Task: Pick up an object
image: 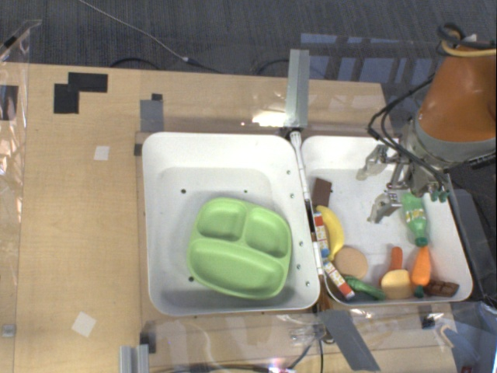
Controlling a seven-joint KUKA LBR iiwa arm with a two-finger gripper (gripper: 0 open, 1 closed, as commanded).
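My gripper [380,185] hangs over the back part of the right bin [348,155], its two metal fingers spread open with only bare bin floor between them. A green bottle [415,218] lies just right of the nearer finger [384,207], apart from it. Below the bottle are an orange carrot [421,264], a small red piece [397,256] and a pale yellow lump [396,283]. A banana [332,229], a round tan bun [352,262] and a green pod [363,287] lie toward the bin's left side. A brown block [321,189] sits near the divider.
The left bin [178,162] holds a green divided plate [240,247]. A striped stick [318,231] lies along the divider between the bins. A dark chocolate bar [441,289] rests in the right bin's front right corner. Cables hang by the arm's orange band [462,92].
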